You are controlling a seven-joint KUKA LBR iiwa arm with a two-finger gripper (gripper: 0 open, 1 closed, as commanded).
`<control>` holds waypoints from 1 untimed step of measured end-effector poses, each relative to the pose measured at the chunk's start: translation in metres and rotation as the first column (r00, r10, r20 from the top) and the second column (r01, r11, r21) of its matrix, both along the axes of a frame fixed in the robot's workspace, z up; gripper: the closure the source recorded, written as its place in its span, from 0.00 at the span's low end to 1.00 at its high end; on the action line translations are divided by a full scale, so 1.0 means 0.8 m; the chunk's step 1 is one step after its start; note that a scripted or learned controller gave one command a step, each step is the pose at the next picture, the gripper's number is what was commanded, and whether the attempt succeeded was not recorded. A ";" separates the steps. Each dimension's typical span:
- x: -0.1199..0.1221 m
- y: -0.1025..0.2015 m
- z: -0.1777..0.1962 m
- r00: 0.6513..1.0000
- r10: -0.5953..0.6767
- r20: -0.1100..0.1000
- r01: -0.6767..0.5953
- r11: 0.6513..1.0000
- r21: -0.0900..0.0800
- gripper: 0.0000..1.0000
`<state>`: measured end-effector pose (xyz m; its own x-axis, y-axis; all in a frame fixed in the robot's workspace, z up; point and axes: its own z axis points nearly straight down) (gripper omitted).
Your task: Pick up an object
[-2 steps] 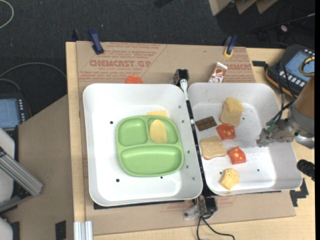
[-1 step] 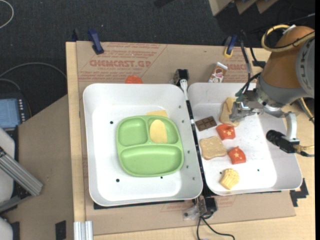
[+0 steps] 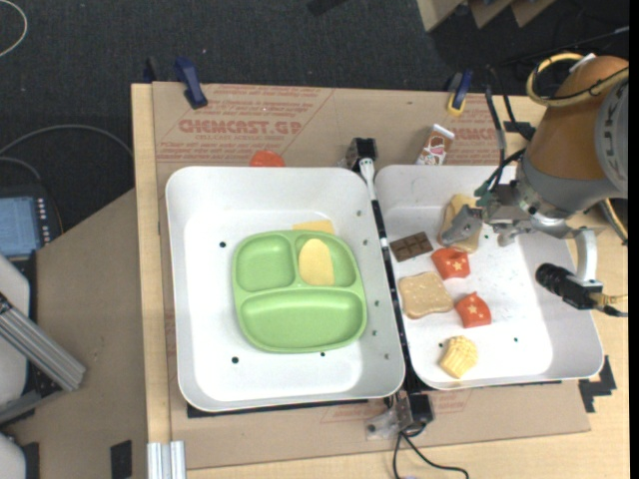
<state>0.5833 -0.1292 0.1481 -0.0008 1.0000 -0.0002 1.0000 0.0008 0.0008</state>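
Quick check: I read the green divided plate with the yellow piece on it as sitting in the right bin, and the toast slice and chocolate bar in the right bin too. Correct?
Not quite. The camera view shows the green divided plate, with the yellow piece in its upper right compartment, in the left bin. The toast slice and chocolate bar do lie in the right bin.

A cardboard-topped bench [image 3: 290, 128], printed in red lettering, carries two shallow white bins set side by side and touching. The left bin [image 3: 200, 267] and the right bin [image 3: 559, 357] fill most of the board. On the bare cardboard behind them lie an orange disc [image 3: 266, 159] and a small carton [image 3: 435, 146]; blue clamps [image 3: 190, 81] grip the far edge.
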 end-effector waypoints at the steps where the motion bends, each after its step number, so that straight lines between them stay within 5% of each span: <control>1: -0.059 0.039 -0.082 1.000 -0.003 -0.003 0.003 1.000 0.002 0.00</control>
